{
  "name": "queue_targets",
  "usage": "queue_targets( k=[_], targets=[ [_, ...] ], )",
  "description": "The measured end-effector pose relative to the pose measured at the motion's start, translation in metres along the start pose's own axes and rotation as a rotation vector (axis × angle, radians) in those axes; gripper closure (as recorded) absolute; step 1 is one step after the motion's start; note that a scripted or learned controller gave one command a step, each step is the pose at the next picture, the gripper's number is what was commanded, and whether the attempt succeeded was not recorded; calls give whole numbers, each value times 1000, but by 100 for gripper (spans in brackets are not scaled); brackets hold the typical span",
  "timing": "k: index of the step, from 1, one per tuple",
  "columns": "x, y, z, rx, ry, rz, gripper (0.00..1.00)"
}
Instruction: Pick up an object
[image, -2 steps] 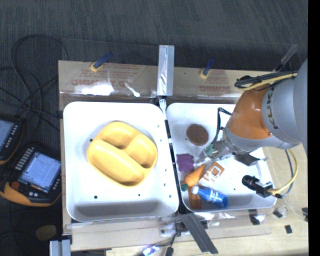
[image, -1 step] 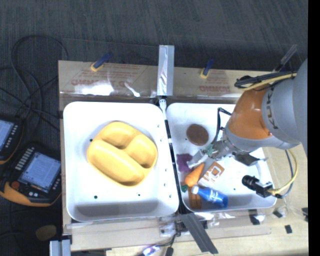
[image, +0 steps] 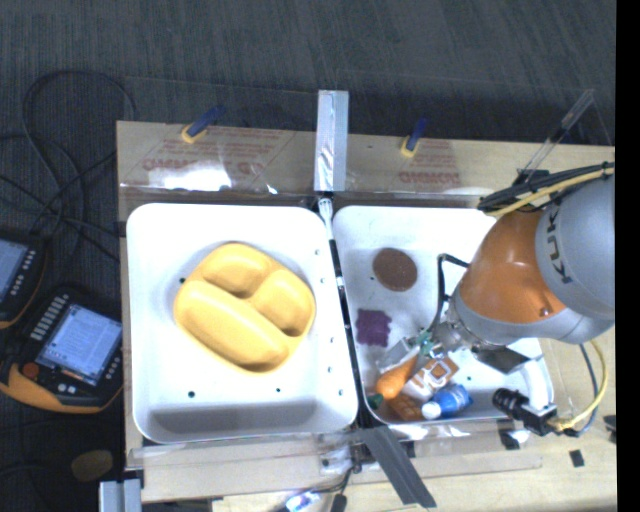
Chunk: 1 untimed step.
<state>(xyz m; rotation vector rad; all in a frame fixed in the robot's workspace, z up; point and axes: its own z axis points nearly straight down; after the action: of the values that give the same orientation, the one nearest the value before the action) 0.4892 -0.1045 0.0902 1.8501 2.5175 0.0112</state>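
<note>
Lying in the right bin (image: 352, 262), near its front edge, a cluster of small things: an orange carrot-shaped toy (image: 394, 379), long axis slanting from lower left up toward the right; a brown-and-white packet (image: 432, 377) just beside it; a blue bottle (image: 452, 400) with a white cap, lying on its side, cap end toward the left; a dark brown piece (image: 405, 408) touching the carrot from below. Just left of the cluster, a purple block (image: 372, 326). Farther back, well apart from the cluster, a flat brown disc (image: 395, 268).

Reaching in from the right, the arm (image: 560, 265), grey with the orange band bulging over the right bin's far side. Wrist angled down and to the left, ending at the gripper (image: 432, 345) right over the top of the cluster, close to the packet. Cannot tell whether anything sits in its grasp, nor how wide it stands, the arm's bulk hiding that part.

In the left bin (image: 150, 240), a big yellow cushion-like lump (image: 243, 305) with two lobes, long axis running from upper left to lower right, resting in the middle.

Beyond the bins, a tan bench (image: 130, 150) with taped plastic sheeting (image: 230, 160) along the back. On the dark floor at left, a handheld pendant (image: 65, 350) with a lit screen, and black cables (image: 70, 110).
</note>
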Motion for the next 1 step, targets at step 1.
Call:
queue_targets(
  k=[1],
  targets=[
    [1, 1, -10, -2, 3, 0, 100]
  ],
)
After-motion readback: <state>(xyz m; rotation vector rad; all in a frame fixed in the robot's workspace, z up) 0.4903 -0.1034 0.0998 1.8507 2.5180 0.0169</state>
